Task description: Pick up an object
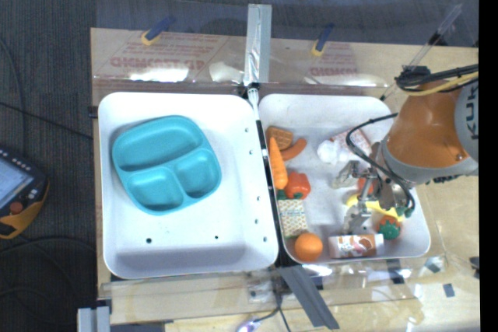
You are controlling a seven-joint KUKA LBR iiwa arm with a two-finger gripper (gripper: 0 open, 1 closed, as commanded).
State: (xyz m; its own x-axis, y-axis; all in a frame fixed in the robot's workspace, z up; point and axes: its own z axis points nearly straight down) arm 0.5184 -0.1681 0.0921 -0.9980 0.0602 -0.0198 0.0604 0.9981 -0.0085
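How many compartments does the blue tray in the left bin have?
3. The blue tray has one long compartment along its upper left side and two smaller ones along its lower right side. It lies in the left bin.

The tool (359, 207) hides part of a yellow object (377, 207) beneath it.

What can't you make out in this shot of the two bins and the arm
- Gripper in the camera view: whether it holds anything is unclear; its metal parts blend into the clutter beneath.
- Yellow object: partly covered by the gripper, so its shape is unclear.
- Small packet by the right bin's front wall: its label is too small to read.
- White crumpled item: too blurred to identify.
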